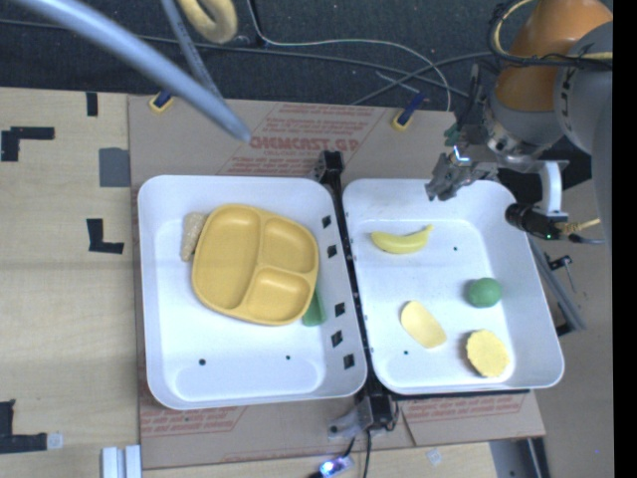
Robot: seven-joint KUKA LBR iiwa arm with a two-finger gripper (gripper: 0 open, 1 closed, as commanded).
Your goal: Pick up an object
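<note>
hand (445,188): above right white plastic bin's (518,371) far rim, grip state unreadable | nearest: curved yellow plastic banana (400,239), lying apart from others, likely easiest pick

Both bins white: left bin (164,297), right bin (518,361). Yellow divided plate (254,265) in left one, w/ tan speckled piece (191,235) at its left edge and green bit (315,310) at its right. Right one: yellow banana (400,239), green ball (484,292), pale yellow oval (423,325), deeper yellow round piece (487,354). Arm (552,58) grey w/ orange band. Worktop (60,297) light wood, black marks; brown cardboard (309,132) w/ red print.
</note>
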